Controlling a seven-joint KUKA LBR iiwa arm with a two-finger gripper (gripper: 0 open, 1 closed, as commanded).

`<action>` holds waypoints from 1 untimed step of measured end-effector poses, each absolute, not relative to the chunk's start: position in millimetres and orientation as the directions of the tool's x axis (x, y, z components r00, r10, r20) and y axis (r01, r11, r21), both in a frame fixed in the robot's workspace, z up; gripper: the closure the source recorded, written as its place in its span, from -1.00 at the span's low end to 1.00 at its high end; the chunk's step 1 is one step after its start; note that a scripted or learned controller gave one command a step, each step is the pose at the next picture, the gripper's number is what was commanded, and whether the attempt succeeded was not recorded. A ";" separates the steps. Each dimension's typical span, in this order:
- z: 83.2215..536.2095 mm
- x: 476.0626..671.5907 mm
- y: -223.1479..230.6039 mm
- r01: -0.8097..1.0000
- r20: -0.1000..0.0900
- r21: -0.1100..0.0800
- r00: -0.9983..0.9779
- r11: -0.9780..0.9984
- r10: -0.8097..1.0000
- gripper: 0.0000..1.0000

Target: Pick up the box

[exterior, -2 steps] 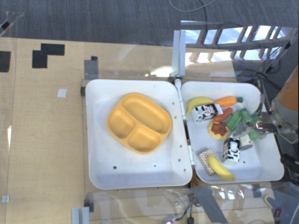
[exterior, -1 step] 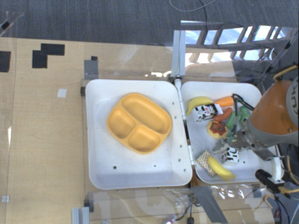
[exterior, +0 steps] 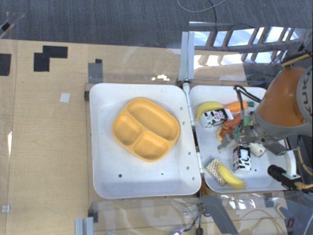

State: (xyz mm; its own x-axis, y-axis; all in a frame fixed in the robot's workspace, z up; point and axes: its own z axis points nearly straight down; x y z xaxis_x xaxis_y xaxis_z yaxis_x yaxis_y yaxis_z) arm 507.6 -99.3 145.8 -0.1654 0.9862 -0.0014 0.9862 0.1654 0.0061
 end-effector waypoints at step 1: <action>94.1 564.8 -100.2 0.970 -0.009 0.018 -0.244 0.244 0.970 -1.00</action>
State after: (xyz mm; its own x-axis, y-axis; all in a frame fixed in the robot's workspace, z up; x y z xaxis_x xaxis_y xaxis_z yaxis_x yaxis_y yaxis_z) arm 564.8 -100.2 94.1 -0.2439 0.9698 -0.0091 0.9696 0.2440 0.0184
